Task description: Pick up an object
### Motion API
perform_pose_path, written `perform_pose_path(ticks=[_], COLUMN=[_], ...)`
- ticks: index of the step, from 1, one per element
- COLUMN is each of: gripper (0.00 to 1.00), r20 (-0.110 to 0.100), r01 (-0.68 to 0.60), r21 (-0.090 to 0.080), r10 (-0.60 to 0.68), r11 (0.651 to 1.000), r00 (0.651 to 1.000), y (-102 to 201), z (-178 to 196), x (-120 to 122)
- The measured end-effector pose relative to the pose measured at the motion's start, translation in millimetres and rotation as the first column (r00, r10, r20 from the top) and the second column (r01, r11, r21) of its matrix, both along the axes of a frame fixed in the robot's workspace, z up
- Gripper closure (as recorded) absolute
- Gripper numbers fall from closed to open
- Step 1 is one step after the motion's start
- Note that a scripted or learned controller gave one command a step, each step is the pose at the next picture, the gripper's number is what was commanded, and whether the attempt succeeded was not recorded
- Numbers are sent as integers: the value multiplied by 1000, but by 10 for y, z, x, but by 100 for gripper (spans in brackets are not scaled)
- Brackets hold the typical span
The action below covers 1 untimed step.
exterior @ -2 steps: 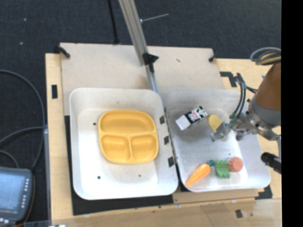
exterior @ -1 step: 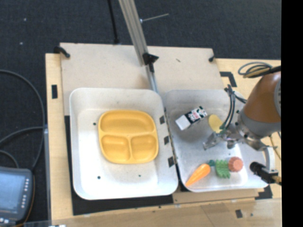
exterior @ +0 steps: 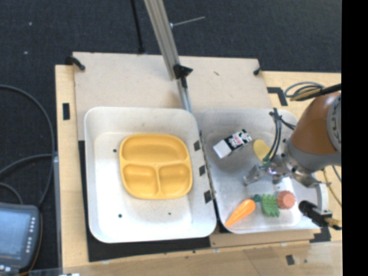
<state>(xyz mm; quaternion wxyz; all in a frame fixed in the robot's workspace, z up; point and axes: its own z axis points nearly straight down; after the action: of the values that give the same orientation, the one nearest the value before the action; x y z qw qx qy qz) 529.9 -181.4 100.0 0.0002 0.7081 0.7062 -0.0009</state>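
In the right bin, my gripper hangs low over the floor, just above the front row of objects. An orange carrot lies at the front left corner. A green bumpy object sits beside it, with a pinkish round object to its right. A small white and black carton lies toward the back left of the gripper. A yellow object sits just behind the gripper, partly hidden by a cable.
The left bin holds a yellow divided plate. A slanted aluminium post rises behind the bins. The grey and orange arm covers the right bin's right side.
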Motion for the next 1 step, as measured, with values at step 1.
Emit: perform_pose_path(ticks=[1], gripper=[100], r20=[6], r01=[5], r21=[0], r10=[-5], r11=[1000], r00=[1000], y=[-7], z=[123], x=[16])
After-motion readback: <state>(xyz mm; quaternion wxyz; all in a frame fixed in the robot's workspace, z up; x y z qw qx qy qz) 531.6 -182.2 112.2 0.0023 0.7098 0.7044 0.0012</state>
